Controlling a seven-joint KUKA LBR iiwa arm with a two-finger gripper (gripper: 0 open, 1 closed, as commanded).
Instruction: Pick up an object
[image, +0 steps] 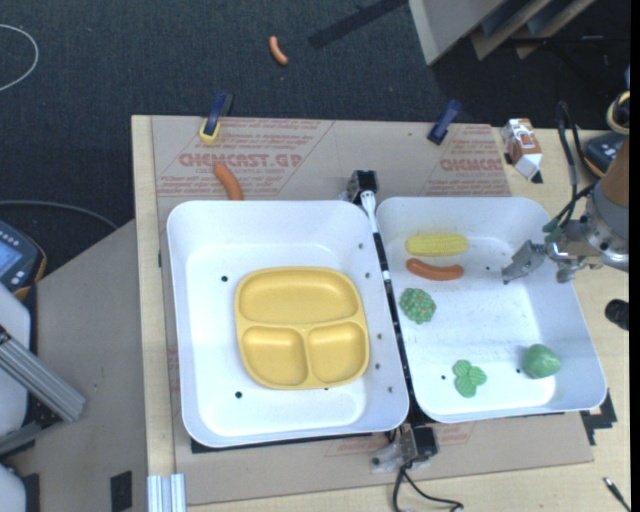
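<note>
Gripper (532, 262) hangs with nothing held, jaw opening unclear; sausage (435, 268) just left looks light, firm, grab mid-length

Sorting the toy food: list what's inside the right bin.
Inside the right bin: corn, a sausage, three green pieces, and the tool. Nothing looks covered.

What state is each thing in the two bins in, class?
Yellow tray: upright, compartments bare, left bin.
Corn: lying flat, right bin.
Sausage: lying beside corn.
Broccoli: loose.
Green leaf piece: loose.
Green ball: loose.
Gripper: over right bin, holding nothing.
</note>
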